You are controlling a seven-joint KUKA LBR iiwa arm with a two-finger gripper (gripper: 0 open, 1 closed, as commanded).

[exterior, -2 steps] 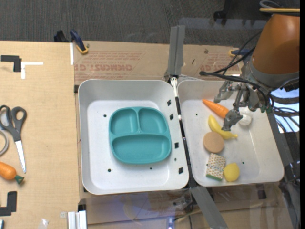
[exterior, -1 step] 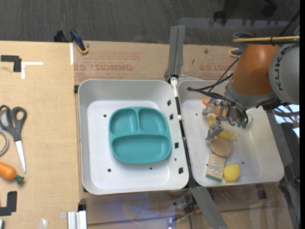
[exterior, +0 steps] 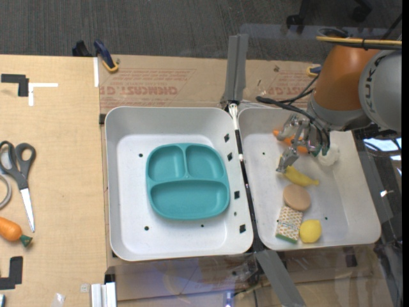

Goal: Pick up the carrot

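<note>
Overhead, the gripper (exterior: 295, 147) hangs low in the right bin (exterior: 358, 232), fingers (exterior: 283, 164) seemingly closed on a small orange carrot (exterior: 293, 142) just above a banana (exterior: 300, 177), though whether they truly hold it I cannot tell.

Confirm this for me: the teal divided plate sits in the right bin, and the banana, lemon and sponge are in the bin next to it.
Not quite. The camera view shows the teal divided plate in the left bin, not the right. The banana, lemon and sponge are in the bin next to it, the right bin.
</note>
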